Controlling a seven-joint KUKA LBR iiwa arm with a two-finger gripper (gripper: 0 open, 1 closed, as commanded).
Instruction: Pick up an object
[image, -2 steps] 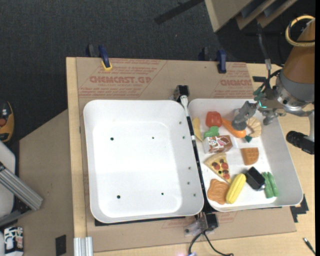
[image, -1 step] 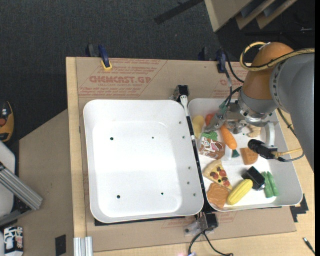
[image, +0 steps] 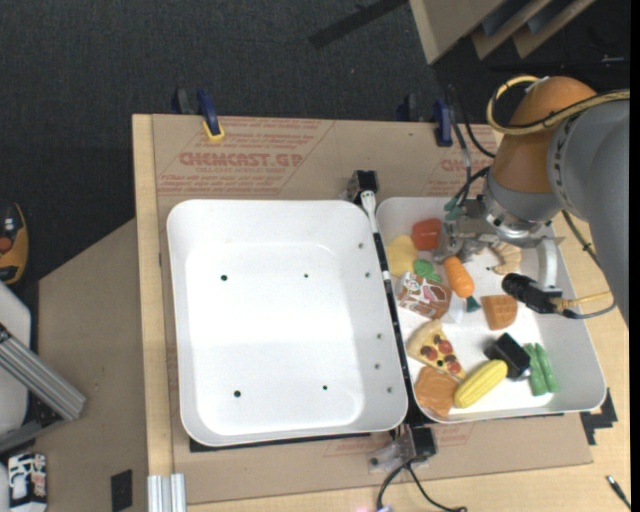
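Note:
The right bin (image: 580, 352) holds several toy foods. Among them are a red piece (image: 426, 233), an orange carrot (image: 459, 277), a pizza slice (image: 436, 349), a yellow corn cob (image: 480, 383) and an orange block (image: 499, 311). My gripper (image: 462, 246) hangs low over the bin's upper part, just above the carrot and right of the red piece. The wrist hides its fingers from this angle.
The left bin (image: 200, 330) lies beside the right one, with a black divider (image: 385, 290) between them. A black block (image: 510, 355) and green pieces (image: 541, 368) sit at the right bin's lower right. Clamps (image: 210, 115) hold the cardboard base at the back.

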